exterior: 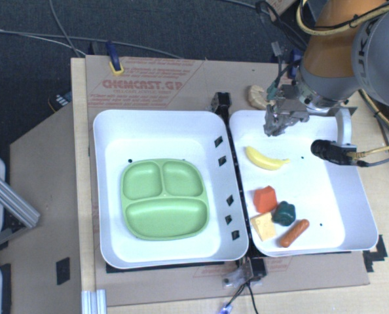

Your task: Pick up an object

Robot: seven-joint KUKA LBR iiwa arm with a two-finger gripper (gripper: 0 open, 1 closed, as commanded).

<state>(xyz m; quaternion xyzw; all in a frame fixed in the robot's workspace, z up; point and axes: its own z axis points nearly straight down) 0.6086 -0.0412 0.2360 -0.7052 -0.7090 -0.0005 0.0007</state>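
Observation:
My gripper [277, 127] hangs over the far part of the right bin [351, 195], above and a little behind a yellow banana [266, 158], with nothing seen between its fingers. Nearer the front of that bin lie a red block [266, 199], a dark teal lump [285, 213], a pale yellow cheese wedge [264, 227] and a reddish sausage [293, 233].
The left bin [109, 175] holds a green divided plate [164, 198]. A black clip rail [230, 169] runs between the bins. A beige object [257, 96] lies on the cardboard behind the right bin. A black sensor with a cable [332, 150] juts over the right bin.

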